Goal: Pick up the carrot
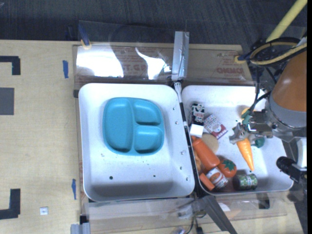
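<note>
The table [34,145] is pale wood and carries two shallow white bins side by side. Taking the right bin [222,94] as landmark: the left bin [92,179] touches its left wall and holds a blue divided plate [132,125] near its middle. The grey arm [292,94], with its orange band, hangs over the right bin's right edge. Inside the right bin, an orange bottle [205,154] lies along the left wall, with a small tomato-like toy [227,168] and a dark can [245,181] near the front wall. A black-and-white carton [197,113] sits toward the back left. The carrot [246,153] is in the right half, tip pointing to the front wall, its broad top between the fingers of the pincer [243,133], which is closed on it.
</note>
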`<move>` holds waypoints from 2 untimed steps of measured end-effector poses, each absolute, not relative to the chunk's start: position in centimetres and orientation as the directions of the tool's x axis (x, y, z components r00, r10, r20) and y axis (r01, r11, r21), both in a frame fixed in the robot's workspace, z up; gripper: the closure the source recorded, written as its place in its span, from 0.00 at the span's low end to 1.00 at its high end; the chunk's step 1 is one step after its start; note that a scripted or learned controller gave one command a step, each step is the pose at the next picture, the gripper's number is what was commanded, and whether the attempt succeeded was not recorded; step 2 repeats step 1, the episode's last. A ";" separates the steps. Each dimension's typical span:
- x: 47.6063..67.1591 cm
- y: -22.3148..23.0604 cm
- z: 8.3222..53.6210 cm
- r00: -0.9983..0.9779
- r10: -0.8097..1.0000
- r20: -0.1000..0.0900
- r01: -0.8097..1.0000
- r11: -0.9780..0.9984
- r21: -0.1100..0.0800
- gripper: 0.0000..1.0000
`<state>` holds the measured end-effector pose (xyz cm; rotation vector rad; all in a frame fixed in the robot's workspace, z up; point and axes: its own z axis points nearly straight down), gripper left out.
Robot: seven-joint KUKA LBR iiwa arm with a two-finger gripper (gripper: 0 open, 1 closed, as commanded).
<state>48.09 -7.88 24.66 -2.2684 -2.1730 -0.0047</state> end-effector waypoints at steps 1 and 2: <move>48.1 -8.1 25.6 0.047 0.999 -0.001 0.999 -0.047 0.003 1.00; 48.1 -8.1 25.6 0.047 0.999 -0.001 0.999 -0.047 0.003 1.00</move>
